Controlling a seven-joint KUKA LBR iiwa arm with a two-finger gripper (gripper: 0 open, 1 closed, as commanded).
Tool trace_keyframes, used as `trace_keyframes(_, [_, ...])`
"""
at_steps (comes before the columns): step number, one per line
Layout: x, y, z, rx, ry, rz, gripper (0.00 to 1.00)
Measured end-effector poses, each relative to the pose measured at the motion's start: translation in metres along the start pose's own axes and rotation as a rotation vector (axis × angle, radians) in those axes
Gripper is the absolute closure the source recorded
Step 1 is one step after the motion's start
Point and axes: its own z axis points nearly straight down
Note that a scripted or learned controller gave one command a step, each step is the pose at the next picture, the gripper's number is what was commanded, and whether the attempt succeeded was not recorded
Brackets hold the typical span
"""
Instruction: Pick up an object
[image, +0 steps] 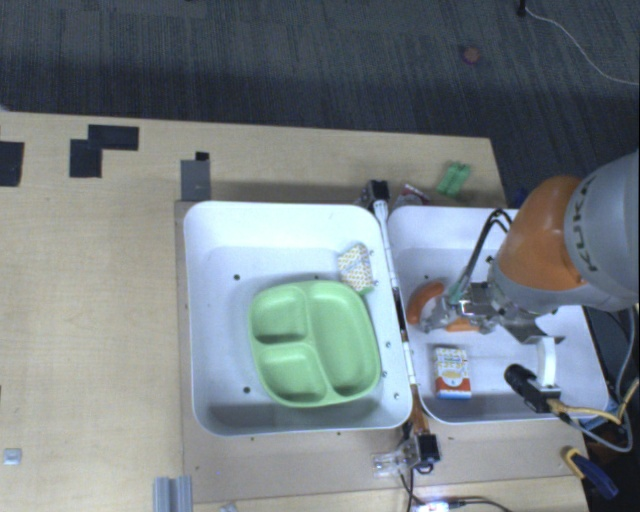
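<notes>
My gripper (437, 316) hangs low in the left half of the right bin (560, 410). An orange rounded object (428, 296) lies right under and beside it, partly covered by the gripper. Whether they touch I cannot tell. Just in front of the gripper, a small white, orange and blue carton (452, 372) lies flat on the bin floor. In the left bin (215, 300) sits a green divided plate (315, 342), with a small yellow-and-white patterned packet (355, 266) behind it against the bin's right wall.
The grey arm with its orange band (540, 245) comes in from the right over the right bin. A green item (453, 178) lies on the bench behind the bins. The divider between the bins (395, 300) runs close to the gripper's left.
</notes>
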Motion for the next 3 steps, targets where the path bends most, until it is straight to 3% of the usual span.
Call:
trace_keyframes(1, [0.0, 0.002, -0.011, -0.005, 0.0, -0.001, 1.0])
trace_keyframes(2, [0.027, -0.047, -0.098, 0.006, 0.002, -0.003, 1.0])
trace_keyframes(3, [0.047, -0.044, -0.115, 0.006, 0.002, -0.004, 1.0])
